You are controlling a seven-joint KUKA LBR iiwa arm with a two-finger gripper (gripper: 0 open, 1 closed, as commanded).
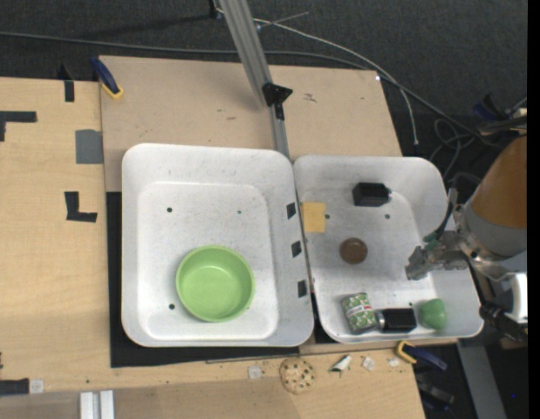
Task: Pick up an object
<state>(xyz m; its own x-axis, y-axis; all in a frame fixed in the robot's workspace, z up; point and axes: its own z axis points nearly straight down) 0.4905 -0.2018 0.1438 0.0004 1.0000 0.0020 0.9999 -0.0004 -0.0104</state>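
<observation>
The right bin point(409, 175) holds a black block point(371, 194), a brown round object point(354, 250), a green-and-white patterned box point(358, 312), a flat black object point(397, 320) and a small green object point(433, 312). A tan square point(314, 217) lies at that bin's left wall. My gripper point(420, 263) hangs over the bin's right side, right of the brown object and above the green one. It touches none of them as far as the view shows. The arm's orange band point(507, 186) is at the right edge.
A green bowl point(215, 283) sits in the left bin point(165, 168). A metal pole point(249, 46) slants down to the gap between the bins. A cookie-like disc point(294, 374) and small scraps lie on the bench in front. Clamps point(108, 77) grip the board's edges.
</observation>
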